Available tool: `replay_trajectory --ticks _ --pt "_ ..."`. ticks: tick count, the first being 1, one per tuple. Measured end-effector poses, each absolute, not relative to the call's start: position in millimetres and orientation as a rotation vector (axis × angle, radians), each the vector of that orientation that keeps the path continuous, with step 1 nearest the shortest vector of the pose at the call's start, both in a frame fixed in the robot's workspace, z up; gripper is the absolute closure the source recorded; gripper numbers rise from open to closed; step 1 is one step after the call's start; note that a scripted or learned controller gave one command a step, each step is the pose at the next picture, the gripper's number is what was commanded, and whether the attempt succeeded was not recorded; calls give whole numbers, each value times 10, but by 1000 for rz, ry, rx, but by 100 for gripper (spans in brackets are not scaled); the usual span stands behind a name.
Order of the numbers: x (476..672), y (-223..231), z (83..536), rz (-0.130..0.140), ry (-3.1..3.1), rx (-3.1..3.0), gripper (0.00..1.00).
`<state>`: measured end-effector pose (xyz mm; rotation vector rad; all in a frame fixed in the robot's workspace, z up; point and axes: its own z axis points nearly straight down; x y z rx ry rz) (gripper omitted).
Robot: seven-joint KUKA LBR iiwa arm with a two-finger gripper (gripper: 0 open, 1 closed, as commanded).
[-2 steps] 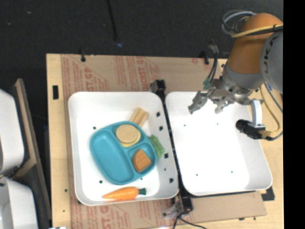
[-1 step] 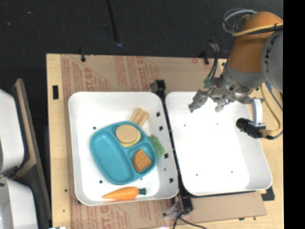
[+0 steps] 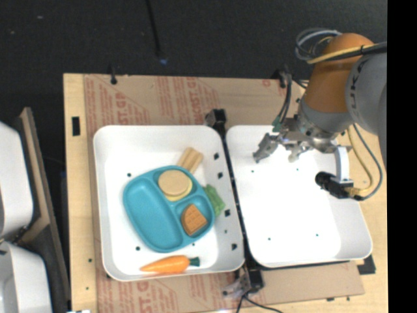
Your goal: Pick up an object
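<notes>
Carrot (image 3: pixel 171 264) lies at the left bin (image 3: pixel 104 175) front edge, long axis running 3-to-9. From my gripper (image 3: pixel 281 147), fingers spread with nothing between them over the right bin (image 3: pixel 352 237), it sits well off toward 7 o'clock.

- Brown cardboard-topped bench (image 3: pixel 156 100) carries it all.
- Left white bin (image 3: pixel 107 175) sits directly on it.
- Right white bin (image 3: pixel 313 240) lies just beside the left bin, edges touching.
</notes>
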<state>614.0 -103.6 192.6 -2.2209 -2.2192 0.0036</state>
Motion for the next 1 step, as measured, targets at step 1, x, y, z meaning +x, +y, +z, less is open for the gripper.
replay_trajectory --ticks 1 --pt "6151 -1025 1299 5 -2218 -2220 0"
